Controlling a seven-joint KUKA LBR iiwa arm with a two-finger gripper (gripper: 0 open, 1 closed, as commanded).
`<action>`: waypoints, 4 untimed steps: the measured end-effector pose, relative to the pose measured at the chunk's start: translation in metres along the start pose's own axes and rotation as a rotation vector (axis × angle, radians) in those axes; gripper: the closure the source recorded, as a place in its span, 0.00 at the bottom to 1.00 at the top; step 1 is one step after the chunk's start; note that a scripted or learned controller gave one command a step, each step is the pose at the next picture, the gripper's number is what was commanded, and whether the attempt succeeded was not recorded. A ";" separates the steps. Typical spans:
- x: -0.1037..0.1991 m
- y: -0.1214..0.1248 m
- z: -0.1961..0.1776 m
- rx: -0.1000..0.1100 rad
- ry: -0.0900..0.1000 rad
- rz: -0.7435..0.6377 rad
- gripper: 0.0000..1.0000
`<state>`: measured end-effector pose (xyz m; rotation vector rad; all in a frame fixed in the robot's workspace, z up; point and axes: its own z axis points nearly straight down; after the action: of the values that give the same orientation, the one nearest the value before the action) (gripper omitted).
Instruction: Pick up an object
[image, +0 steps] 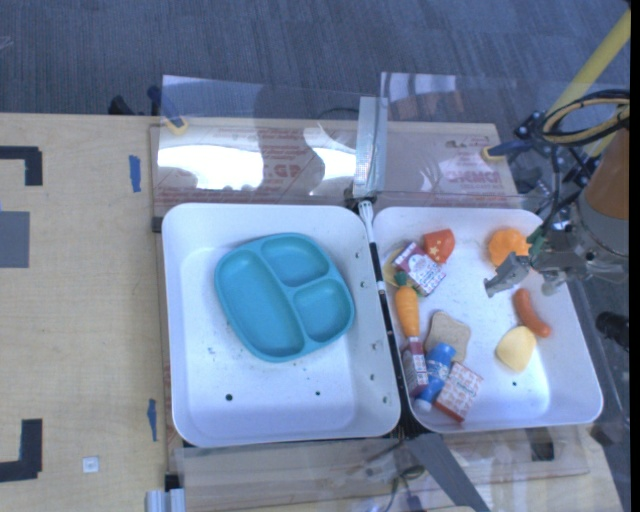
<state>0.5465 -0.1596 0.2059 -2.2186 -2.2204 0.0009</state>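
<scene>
My jaws (524, 273) hang over the right bin (575, 395), upper right part, spread open, nothing between them. Orange ball (506, 244) just beside them on the upper left, sausage (531, 312) right below, yellow lump (516, 349) further down. Left side of this bin, along the divider: red wedge (438, 244), printed packet (420, 270), carrot (407, 309), toast slice (449, 333), red bottle (415, 364), red-white box (459, 390), blue piece (440, 357) between them. Left bin (190, 400) has a teal divided plate (284, 295), lying flat, tilted diagonally. Both bins sit on the wooden table (70, 300).
</scene>
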 end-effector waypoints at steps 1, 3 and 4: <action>-0.021 0.098 0.090 0.007 0.000 -0.058 0.00; -0.015 0.076 0.108 -0.009 -0.004 -0.156 1.00; 0.109 0.124 0.015 -0.014 0.000 -0.250 1.00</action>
<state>0.6700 -0.0507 0.1904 -1.9306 -2.4875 -0.0150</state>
